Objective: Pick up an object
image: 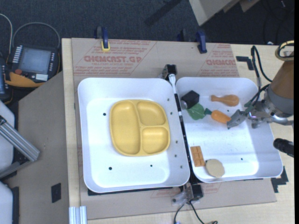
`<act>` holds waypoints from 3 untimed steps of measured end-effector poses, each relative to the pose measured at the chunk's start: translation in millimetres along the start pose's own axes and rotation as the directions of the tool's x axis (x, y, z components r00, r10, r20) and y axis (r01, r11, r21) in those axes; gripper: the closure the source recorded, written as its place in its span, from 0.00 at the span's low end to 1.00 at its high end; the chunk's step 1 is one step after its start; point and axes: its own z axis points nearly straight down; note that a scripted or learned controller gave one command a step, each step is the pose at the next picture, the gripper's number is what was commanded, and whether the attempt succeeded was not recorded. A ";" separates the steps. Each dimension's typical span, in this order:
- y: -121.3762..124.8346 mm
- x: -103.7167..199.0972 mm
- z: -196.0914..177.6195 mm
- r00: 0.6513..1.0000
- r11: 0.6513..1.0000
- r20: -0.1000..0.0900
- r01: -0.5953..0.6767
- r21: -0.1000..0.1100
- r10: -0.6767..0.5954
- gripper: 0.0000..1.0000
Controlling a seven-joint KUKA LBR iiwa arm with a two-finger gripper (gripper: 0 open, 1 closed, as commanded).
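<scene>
White plastic forms both shallow bins on the bench. The left bin (91, 167) carries a yellow divided plate (139, 126) with three compartments, sitting near its middle. The right bin (243, 169) holds the smaller things: a black block (190, 97) at its far left, a green piece (197, 112) touching it on the near side, an orange carrot-like piece (220, 116) just right of the green one, a tan wooden-looking spoon shape (225, 99) toward the far side, and at the near left a small orange waffle-patterned bar (197, 156) beside a round beige disc (215, 168). Brown cardboard printed with red lettering (112, 58) lies under the bins, clamped at its far edge, and dark carpet surrounds the bench; a control pendant (33, 62) rests at far left. From the right, the gripper (237, 119) hangs low over the right bin, its dark tip just right of the carrot-like piece; whether its jaws are parted cannot be made out, and nothing is seen between them.
</scene>
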 end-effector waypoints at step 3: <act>-6.8 -1.9 -19.8 1.000 1.000 0.004 -0.001 -0.010 0.001 1.00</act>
